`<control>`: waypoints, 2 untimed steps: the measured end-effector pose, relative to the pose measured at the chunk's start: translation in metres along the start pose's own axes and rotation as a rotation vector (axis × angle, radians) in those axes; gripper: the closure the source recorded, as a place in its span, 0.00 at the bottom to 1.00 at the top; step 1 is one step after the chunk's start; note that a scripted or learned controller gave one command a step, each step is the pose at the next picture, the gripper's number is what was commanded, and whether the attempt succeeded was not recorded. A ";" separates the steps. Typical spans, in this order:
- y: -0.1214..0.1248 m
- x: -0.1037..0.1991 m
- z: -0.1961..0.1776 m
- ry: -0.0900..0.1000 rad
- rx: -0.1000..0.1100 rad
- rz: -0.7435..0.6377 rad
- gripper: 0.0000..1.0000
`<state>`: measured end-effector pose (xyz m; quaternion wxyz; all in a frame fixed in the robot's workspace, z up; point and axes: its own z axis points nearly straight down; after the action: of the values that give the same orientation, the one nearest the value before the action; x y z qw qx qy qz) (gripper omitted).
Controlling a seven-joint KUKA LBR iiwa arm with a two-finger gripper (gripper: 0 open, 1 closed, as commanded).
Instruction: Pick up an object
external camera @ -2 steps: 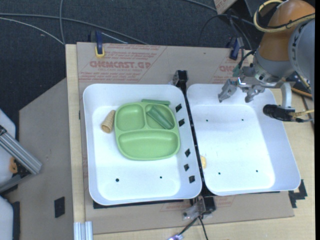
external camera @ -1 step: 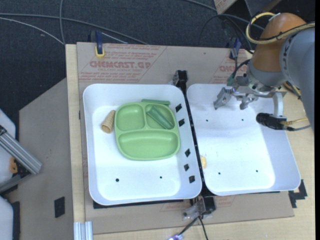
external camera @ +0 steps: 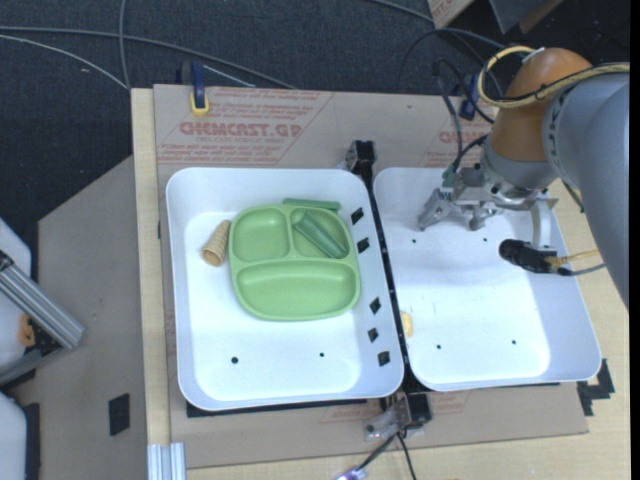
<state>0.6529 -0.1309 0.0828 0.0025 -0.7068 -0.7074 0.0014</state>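
Note:
In the left bin [external camera: 270,378] lies a green divided plate [external camera: 290,288]. A green pickle-like piece [external camera: 320,233] rests in the plate's upper right compartment, and a flat green piece [external camera: 310,204] pokes out behind the plate's far rim. A tan ice-cream cone [external camera: 215,243] lies against the plate's left side. My gripper [external camera: 455,218] hangs over the far part of the right bin [external camera: 500,358], well right of the plate. Its fingers [external camera: 431,215] are spread open with nothing between them.
A small yellow bit [external camera: 406,323] sits at the divider between the bins. A black connector with a yellow cable [external camera: 527,255] hangs from the arm over the right bin. Cardboard [external camera: 250,123] underlies both bins, and a blue clamp [external camera: 199,86] holds its far left edge.

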 end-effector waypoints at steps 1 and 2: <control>0.002 0.000 -0.014 -0.001 -0.006 0.000 1.00; 0.006 0.000 -0.080 -0.003 -0.013 0.000 1.00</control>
<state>0.6592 -0.1310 0.1624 -0.0030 -0.7068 -0.7074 -0.0022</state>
